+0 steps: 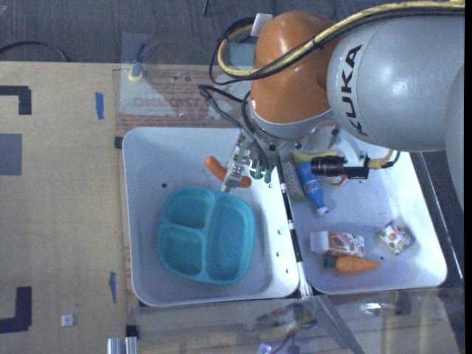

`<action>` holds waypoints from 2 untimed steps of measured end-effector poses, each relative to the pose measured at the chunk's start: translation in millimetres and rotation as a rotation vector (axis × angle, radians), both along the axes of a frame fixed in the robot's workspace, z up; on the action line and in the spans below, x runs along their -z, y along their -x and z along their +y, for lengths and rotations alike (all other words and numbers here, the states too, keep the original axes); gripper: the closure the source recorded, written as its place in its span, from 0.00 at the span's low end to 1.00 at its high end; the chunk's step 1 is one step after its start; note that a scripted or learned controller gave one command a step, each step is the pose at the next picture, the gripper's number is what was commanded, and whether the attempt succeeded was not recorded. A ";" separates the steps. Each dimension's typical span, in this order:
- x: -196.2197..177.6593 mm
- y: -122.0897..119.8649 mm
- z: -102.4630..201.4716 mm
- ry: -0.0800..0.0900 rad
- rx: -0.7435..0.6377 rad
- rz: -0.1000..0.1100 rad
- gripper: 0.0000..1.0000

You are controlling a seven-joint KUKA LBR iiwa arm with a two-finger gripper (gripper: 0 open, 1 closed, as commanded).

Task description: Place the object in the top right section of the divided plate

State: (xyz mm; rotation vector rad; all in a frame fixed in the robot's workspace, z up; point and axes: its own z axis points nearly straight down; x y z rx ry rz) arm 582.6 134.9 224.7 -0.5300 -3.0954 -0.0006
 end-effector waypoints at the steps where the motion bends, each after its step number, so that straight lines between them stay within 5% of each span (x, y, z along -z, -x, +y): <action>1: 22.8 -3.7 -4.5 -0.001 -0.161 0.000 1.00; 2: 35.1 19.7 15.0 -0.001 -0.209 0.000 1.00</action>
